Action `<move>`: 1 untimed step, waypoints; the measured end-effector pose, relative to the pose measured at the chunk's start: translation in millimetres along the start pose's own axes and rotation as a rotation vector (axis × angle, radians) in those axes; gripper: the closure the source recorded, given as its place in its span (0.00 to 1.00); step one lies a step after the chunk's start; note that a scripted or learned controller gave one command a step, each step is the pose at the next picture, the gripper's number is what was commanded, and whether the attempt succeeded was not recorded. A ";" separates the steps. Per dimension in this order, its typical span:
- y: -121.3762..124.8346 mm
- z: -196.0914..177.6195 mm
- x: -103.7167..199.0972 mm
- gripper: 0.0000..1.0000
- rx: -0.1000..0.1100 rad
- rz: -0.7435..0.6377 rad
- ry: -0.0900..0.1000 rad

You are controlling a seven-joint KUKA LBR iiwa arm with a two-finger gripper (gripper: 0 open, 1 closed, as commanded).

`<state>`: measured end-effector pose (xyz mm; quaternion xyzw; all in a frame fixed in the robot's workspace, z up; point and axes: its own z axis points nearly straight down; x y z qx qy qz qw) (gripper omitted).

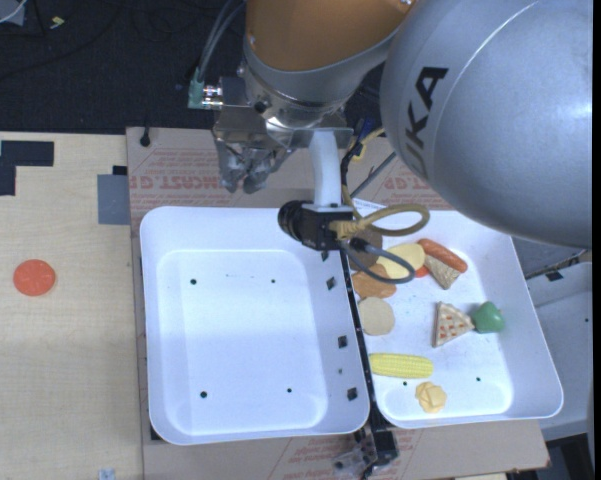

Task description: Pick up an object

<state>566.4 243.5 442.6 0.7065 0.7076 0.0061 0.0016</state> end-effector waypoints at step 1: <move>-26.6 -102.9 0.4 1.00 0.004 0.000 -0.001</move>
